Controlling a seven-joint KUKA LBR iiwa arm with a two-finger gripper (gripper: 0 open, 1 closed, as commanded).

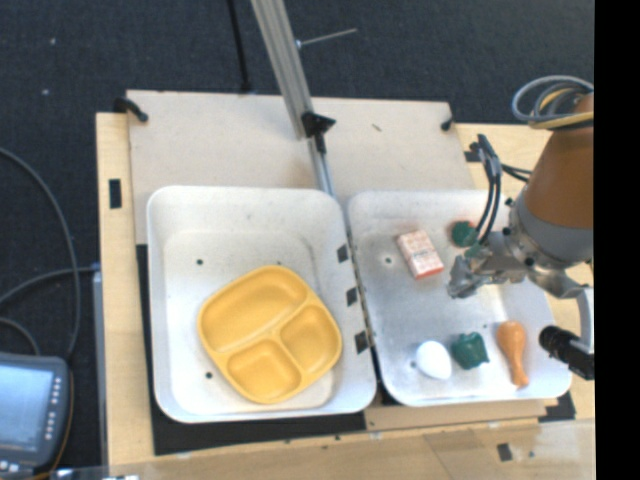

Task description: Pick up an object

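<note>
- The arm (560,193) came in from the right, orange band showing above the wrist, and hung over the right bin (385,373).
- Its gripper (468,276) sat low over the bin's middle right, just beside the pink-and-white box (420,253); from where I stood, I couldn't tell whether it was parted or closed, or whether it had hold of anything.
- The box lay flat on the bin floor, tilted a little, apart from the gripper's tip.
- A dark green round thing (463,233) rested near the far wall, partly behind a cable.
- Along the near wall sat a white egg-shaped object (434,359), a green block (469,350) just beside it, and an orange carrot-like piece (514,350) to their right.
- Over in the left bin (180,218), a yellow divided tray (269,333) lay at a slant.
</note>
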